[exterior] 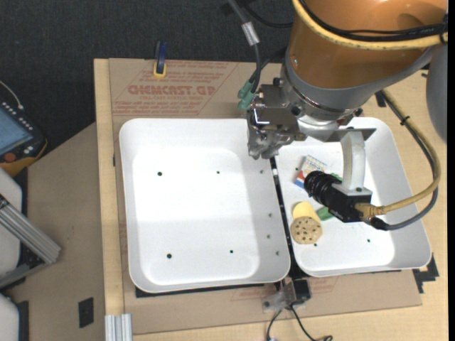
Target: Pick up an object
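1. Gripper is hanging over the seam between the two bins in the upper middle of the frame. I cannot tell whether it is apart or together, and nothing is showing in its hold.
2. A stubby yellow cylinder is lying in the right bin, lower right of centre, just beside the bin's left wall (its tan, dotted end is facing the camera).
3. It is looking light and stiff, though its round flanks are likely making it prone to rolling, so closing across the sides at mid-length seems best.
4. A small printed packet is lying above it. It is looking flat and thin, and probably harder to grasp.
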